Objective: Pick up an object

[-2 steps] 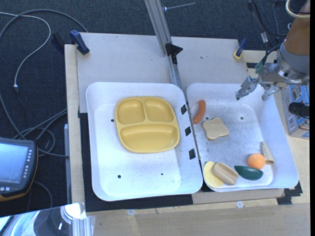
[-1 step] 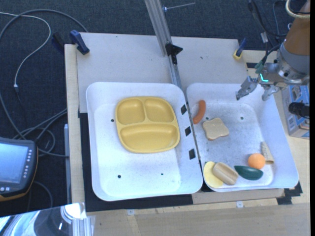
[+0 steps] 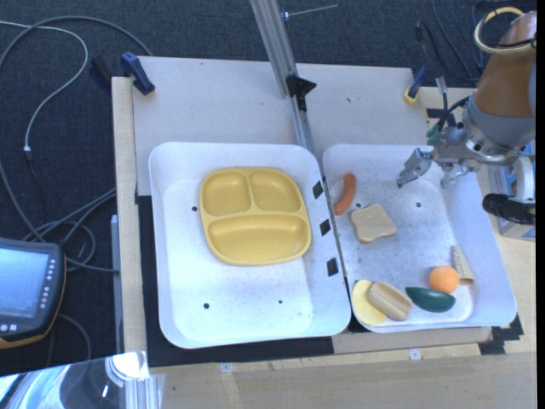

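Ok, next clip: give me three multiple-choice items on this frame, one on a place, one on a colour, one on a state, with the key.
1. Where does the yellow divided tray lie?
A. in the left bin
B. in the right bin
C. on the floor

2. What colour is the ball near the right bin's front edge?
A. blue
B. orange
C. white

3. What is between the fingers of the gripper?
A. the sausage
B. the bread slice
C. nothing visible

Key: 1 A, it sits inside the left bin. 2 B, it is plainly orange. 3 C, the sausage and bread slice lie on the bin floor apart from it.
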`<state>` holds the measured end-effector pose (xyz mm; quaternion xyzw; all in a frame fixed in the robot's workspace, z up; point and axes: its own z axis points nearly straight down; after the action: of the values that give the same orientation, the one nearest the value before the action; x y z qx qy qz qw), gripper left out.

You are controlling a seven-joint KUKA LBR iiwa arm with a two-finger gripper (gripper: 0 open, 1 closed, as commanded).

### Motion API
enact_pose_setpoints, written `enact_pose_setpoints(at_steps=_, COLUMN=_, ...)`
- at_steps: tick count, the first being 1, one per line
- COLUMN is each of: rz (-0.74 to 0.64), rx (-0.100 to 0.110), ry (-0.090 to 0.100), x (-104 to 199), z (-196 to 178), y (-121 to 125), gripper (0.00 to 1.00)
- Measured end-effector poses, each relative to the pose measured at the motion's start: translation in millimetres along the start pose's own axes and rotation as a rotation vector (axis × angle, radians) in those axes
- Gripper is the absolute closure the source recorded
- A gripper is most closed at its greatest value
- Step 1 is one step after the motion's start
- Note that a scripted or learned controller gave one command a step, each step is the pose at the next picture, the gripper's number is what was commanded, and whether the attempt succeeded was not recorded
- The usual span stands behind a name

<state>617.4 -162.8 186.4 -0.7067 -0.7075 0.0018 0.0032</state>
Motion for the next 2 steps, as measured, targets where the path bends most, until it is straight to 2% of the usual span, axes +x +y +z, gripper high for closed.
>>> enact_pose_setpoints(at_steps=1, rz=0.001, rx=0.001, ry=0.000, x=1, z=50, y=-10, gripper=0.00)
enact_pose_setpoints(at_steps=2, rz=0.002, rx=-0.004, ry=-0.001, x=2, z=95, y=-10, gripper=0.00)
